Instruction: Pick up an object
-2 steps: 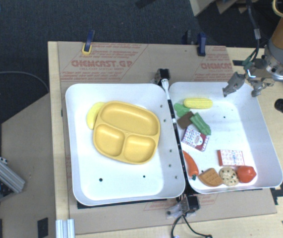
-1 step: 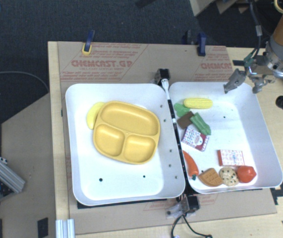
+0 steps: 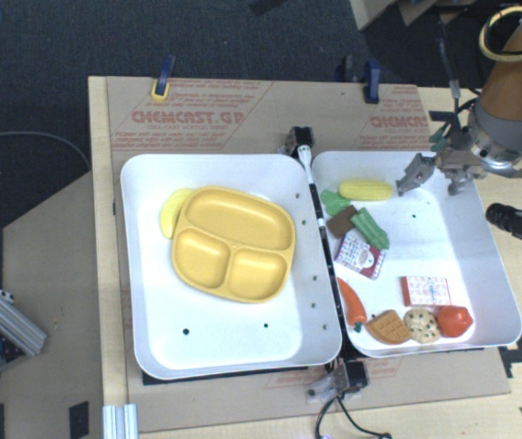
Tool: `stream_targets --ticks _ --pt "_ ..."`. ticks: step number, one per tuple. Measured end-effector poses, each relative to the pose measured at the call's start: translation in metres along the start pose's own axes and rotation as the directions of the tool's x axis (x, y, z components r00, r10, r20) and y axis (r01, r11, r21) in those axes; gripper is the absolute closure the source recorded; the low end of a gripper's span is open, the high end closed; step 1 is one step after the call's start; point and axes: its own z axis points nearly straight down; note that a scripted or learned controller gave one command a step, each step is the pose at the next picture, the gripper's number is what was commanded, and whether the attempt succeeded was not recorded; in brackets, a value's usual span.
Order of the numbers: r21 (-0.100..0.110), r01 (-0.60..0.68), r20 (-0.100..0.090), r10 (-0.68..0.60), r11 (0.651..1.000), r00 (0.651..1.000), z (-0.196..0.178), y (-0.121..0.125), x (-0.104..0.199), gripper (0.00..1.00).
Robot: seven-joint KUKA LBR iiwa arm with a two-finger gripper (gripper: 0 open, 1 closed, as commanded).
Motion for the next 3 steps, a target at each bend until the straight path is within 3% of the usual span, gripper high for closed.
stream_targets --ticks 2,3 --pt "0.000 0.000 0.000 0.000 1.000 1.000 0.097 -0.004 0.003 0.00" --pt "-0.008 -0.001 0.002 0.001 1.000 1.000 0.082 -0.002 0.003 1.00"
